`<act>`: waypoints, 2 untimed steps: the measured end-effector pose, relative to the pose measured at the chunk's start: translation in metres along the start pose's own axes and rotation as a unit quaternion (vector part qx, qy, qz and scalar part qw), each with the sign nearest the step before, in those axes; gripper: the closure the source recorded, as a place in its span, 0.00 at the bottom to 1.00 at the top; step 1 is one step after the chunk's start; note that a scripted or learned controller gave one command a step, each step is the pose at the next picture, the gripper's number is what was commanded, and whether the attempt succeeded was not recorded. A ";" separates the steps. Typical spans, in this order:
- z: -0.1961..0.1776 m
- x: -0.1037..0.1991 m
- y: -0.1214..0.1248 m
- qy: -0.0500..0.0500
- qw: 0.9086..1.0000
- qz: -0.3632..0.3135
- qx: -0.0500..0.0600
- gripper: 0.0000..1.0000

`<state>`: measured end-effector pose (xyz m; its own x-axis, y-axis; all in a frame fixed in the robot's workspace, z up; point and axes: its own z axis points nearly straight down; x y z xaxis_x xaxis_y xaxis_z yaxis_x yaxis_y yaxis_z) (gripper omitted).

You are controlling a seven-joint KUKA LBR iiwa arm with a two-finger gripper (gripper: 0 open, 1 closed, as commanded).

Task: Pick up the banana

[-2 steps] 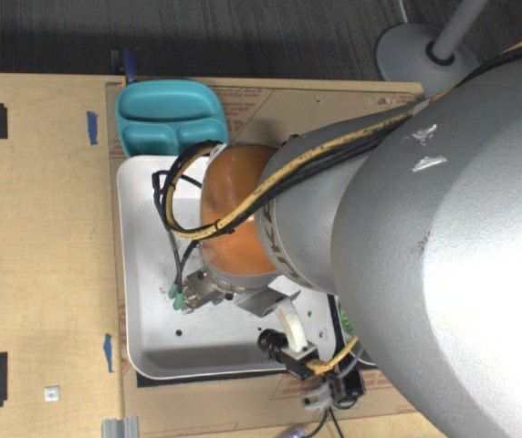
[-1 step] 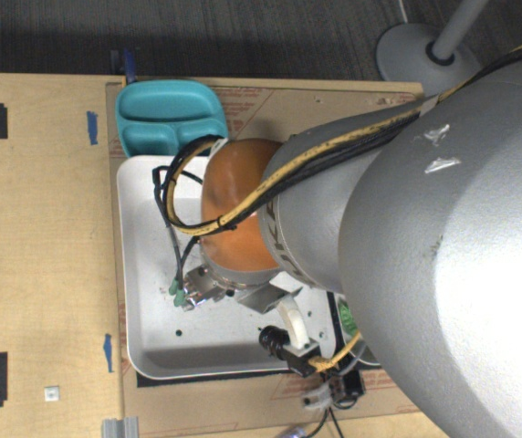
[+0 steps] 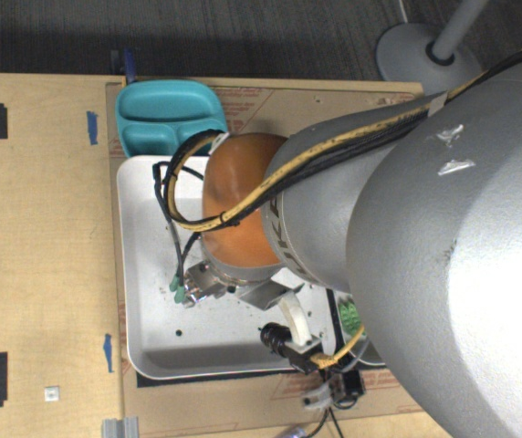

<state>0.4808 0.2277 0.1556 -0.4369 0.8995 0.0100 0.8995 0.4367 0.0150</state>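
My arm reaches in from the right and hangs over the left white bin [image 3: 147, 245]. Its orange band [image 3: 238, 208] points down at the bin's middle. Under the band, the grey metal base of my gripper [image 3: 210, 283] sits low over the bin floor, with a small green connector [image 3: 180, 292] at its left. The wrist hides the gripper's lower end. Black and yellow cables [image 3: 174, 190] loop around the wrist. The arm covers the bin's middle and right side, so what lies beneath it is hidden.
A teal divided tray [image 3: 165, 117] lies at the far edge of the left bin. A green object [image 3: 348, 316] peeks out by the arm in the right bin. Cardboard [image 3: 42, 245] covers the bench to the left.
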 end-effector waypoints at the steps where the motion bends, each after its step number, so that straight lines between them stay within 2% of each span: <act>1: -0.010 0.000 0.001 0.000 1.000 0.000 -0.001 1.00; 2: 0.068 -0.012 -0.007 -0.003 0.998 -0.068 0.006 1.00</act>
<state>0.4801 0.2150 0.0878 -0.5545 0.8322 0.0024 0.8322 0.5545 0.0037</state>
